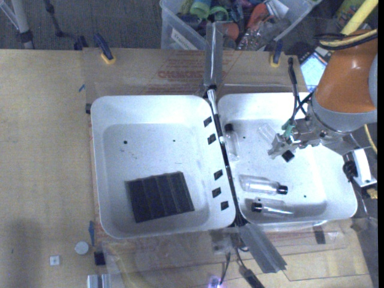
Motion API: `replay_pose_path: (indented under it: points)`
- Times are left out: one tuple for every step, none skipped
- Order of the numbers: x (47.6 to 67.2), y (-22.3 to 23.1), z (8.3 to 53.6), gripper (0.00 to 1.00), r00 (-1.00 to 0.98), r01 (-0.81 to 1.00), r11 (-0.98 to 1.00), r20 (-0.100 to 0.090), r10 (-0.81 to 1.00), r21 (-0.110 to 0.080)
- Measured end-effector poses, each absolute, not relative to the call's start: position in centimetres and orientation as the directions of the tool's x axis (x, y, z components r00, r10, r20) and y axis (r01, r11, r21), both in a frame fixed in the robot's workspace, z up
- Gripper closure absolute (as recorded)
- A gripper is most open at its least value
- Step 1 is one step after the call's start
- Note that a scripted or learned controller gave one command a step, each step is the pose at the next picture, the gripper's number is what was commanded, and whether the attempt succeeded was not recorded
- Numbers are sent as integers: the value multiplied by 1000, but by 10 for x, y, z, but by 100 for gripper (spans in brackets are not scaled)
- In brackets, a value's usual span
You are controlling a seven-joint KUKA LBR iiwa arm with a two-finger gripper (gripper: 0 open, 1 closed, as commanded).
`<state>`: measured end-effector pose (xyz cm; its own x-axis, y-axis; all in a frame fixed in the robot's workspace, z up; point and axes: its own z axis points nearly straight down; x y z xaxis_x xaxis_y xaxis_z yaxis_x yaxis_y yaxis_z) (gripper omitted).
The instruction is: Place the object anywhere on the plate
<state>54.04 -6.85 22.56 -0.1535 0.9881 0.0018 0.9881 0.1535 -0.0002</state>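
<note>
The plate (161, 196) is a dark, ridged square lying flat in the left bin (108, 131), toward its front. In the right bin (336, 191) lie small clear vials with black caps: one (262, 188) near the middle front, a second (271, 209) just in front of it, and a third (231, 140) against the divider. A faint clear piece (266, 131) rests near the back. My gripper (284, 147) hangs over the right bin's middle, behind and to the right of the front vials. I see nothing clearly held in it.
A black divider with clips (217, 155) separates the two bins. A clear tub of colourful items (240, 8) stands behind the bench. Cables (297, 98) hang along the arm above the right bin. Small bits (81, 248) lie on the bench at front left.
</note>
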Motion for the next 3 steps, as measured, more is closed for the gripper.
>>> replay_pose_path:
  points:
    - [544, -14, 346, 100, -388, 922, 388, -1, 922, 2]
    - [540, 75, 436, 100, -664, 748, 664, -4, 748, 5]
    - [527, 3, 436, 100, -869, 495, 869, 0, 495, 0]
